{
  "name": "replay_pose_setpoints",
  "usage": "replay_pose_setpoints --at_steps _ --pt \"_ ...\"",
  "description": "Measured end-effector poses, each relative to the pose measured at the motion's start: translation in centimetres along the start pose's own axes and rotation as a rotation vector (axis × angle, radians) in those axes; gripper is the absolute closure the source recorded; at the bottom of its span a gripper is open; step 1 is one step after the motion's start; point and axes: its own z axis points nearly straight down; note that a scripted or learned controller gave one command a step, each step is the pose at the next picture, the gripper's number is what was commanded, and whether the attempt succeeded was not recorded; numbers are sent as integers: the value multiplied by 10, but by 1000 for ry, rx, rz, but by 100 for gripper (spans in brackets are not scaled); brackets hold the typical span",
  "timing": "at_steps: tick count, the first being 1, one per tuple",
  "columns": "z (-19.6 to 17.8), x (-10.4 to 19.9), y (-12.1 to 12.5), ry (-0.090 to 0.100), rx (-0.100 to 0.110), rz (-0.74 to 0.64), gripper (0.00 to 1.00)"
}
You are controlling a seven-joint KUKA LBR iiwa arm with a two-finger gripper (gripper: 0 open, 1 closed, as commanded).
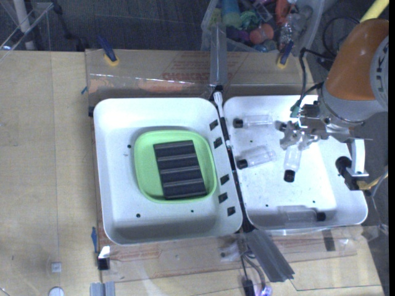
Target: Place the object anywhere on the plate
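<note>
A green plate (143, 168) lies in the left bin (111, 165), and a black ribbed block (180, 168) covers most of its middle. Over the right bin (327, 193) my gripper (295, 142) points down. A clear vial (292, 160) with a black cap at its lower end hangs tilted between the fingers. The gripper is shut on that vial. It stands well to the right of the plate, across the divider between the bins.
Three more clear black-capped vials lie in the right bin: one at the back left (253, 121), one left of the gripper (255, 158), one along the front wall (300, 214). A box of colourful toys (259, 11) sits behind the bins.
</note>
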Motion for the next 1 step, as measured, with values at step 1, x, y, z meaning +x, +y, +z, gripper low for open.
replay_pose_setpoints --at_steps 1 --pt "0 0 0 0 0 0 0"
